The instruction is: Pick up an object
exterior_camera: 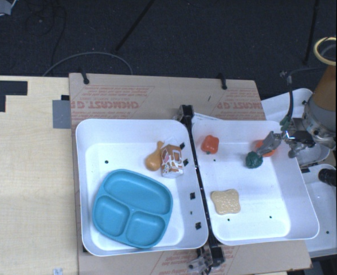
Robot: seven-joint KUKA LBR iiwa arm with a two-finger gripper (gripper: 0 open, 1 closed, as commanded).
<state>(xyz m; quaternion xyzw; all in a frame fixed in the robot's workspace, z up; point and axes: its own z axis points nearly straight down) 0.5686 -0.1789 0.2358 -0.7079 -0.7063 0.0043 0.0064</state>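
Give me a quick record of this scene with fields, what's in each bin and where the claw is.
left bin: blue divided plate, orange-brown chicken-leg-shaped toy, small brown-and-white patterned carton
right bin: orange-red pepper-like toy, dark green round toy, tan bread-slice-shaped toy
claw: at the right bin's far right edge, beside the green toy
near claw: a small orange-red piece, contact unclear
claw holding: cannot tell
bins: side by side, joined by a black divider
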